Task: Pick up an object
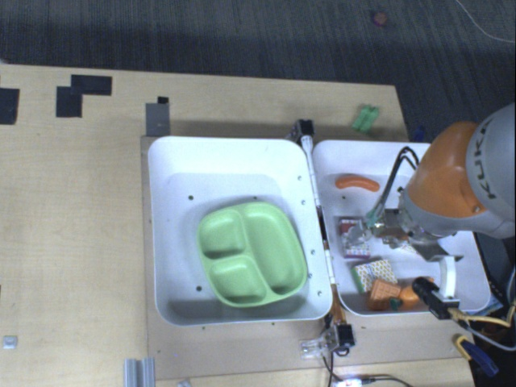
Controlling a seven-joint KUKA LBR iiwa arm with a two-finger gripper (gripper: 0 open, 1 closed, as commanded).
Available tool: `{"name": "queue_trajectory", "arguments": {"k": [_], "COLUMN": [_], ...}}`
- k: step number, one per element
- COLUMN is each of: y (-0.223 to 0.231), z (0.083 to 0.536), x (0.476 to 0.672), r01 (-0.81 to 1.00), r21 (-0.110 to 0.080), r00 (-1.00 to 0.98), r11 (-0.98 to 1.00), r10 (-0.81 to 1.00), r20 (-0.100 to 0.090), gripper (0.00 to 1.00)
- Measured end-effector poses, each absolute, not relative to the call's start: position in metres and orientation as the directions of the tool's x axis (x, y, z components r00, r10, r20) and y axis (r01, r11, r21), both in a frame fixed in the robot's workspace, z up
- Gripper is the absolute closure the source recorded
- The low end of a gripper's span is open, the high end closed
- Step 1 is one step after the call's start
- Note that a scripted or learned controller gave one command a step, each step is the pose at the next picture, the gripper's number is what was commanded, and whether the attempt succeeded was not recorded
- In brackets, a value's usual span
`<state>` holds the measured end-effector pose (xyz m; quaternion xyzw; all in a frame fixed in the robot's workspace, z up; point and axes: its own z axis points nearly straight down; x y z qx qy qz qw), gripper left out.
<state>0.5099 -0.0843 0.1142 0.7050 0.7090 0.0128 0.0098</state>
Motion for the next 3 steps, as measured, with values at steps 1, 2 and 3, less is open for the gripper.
{"name": "queue_trajectory", "arguments": {"k": [1,2,3], "y": [-0.084,-0.084,-0.048], "z": [0.087,0.098,0.186], "x": [0.490,0.492,0.604], "r01": [1.000,1.000,1.000], "r21": [0.010,0.016,0.005], "r00": [-0.001,-0.001,-0.005], "r11": [0.001,0.001,0.005], "r10": [1.000,1.000,1.000], "r20": [-0.001,-0.002,0.000], "gripper": [0.00,1.00,1.00]}}
